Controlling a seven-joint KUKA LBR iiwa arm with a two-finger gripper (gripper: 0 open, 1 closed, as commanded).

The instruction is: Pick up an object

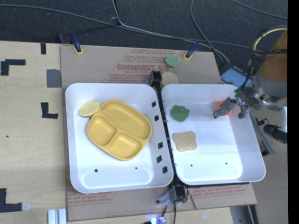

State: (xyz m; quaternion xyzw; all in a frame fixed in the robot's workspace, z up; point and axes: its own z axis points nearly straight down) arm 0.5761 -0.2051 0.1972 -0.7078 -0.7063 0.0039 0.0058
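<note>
End effector (232, 107) blurry, arm (273, 73) cut off rt

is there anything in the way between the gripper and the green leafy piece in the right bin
Nothing visible. The gripper sits at the right bin's right side, with bare white floor between it and the green leafy piece.
</note>
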